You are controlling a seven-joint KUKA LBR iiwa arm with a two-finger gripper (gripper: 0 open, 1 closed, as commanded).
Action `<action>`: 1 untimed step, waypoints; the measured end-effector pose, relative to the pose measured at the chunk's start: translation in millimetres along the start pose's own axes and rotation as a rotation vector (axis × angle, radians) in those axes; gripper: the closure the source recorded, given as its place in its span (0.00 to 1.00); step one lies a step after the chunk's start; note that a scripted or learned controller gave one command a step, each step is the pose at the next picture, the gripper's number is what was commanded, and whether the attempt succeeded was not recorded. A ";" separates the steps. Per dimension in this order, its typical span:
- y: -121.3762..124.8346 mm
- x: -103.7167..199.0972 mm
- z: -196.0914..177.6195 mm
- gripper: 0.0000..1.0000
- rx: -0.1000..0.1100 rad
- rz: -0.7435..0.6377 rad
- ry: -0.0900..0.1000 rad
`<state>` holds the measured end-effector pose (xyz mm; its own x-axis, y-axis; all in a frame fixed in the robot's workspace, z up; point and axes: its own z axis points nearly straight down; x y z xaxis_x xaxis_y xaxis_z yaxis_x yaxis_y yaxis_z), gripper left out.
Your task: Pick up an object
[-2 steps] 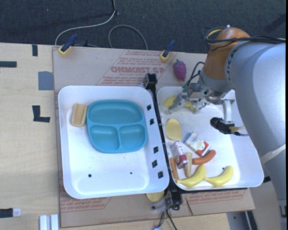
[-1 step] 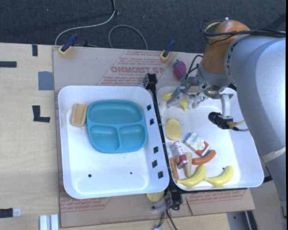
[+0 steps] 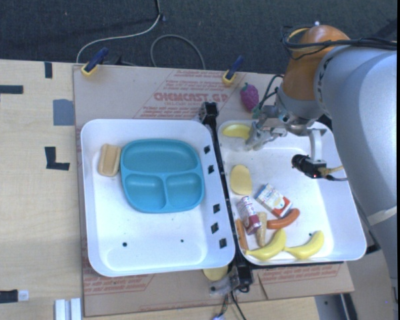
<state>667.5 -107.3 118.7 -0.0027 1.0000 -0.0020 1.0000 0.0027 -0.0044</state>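
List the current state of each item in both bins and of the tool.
Blue divided plate: upright in the left bin, compartments bare.
Bread slice: flat beside the plate's left edge.
Two bananas: lying at the right bin's near edge.
Hot dog: lying flat.
Tool: low over the right bin's far end.

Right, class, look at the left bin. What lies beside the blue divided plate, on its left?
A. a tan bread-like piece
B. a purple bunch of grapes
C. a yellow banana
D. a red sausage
A: in the left bin, a tan bread-like piece lies just left of the blue divided plate; the bananas and the red sausage lie in the right bin.
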 end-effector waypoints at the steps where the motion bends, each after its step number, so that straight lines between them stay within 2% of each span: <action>1: -85.9 65.3 -69.2 1.00 -0.004 -0.002 0.004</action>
<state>581.7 -42.1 188.1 -0.0049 1.0000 0.0022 1.0000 0.0049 -0.0007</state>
